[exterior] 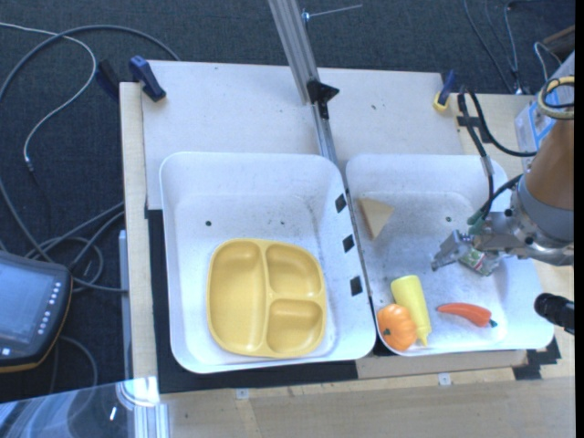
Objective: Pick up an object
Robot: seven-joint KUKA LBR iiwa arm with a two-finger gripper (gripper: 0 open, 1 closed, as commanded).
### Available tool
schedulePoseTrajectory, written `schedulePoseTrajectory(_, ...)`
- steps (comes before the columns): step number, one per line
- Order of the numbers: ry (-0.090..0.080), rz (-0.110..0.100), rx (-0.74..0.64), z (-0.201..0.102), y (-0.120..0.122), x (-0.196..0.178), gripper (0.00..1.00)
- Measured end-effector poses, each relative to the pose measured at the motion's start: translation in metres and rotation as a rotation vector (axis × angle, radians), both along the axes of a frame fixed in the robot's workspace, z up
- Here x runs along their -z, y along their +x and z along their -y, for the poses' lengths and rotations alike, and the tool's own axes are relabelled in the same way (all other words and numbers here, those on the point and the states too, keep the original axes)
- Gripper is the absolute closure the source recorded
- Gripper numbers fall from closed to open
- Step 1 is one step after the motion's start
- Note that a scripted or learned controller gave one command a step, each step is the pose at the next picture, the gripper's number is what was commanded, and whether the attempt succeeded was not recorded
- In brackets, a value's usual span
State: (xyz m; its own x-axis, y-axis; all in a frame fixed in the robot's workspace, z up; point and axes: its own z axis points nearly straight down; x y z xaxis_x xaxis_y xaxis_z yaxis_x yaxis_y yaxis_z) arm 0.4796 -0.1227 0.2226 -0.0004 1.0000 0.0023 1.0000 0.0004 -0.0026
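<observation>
My gripper [453,250] hangs low over the right bin [411,176], near its right side, with the arm coming in from the right. A small green and white object [481,262] lies just under the wrist, partly hidden by it, and I cannot tell if it is held. A tan wedge [374,215] rests to the gripper's upper left. Toward the front edge lie a yellow cylinder [412,301], an orange pumpkin-like toy [395,327] touching it, and a red-orange pepper [465,313].
The left bin [237,176] holds a yellow divided plate [267,297]. A metal pole [292,26] slants up from between the bins. Cables hang by the arm at the right. A dark screen [27,308] sits off the bench at the left.
</observation>
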Motion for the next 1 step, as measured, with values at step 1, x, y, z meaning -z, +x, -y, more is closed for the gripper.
schedulePoseTrajectory(1, 0.000, 0.001, 0.000, 0.0001, 0.0000, 0.0001, 0.00)
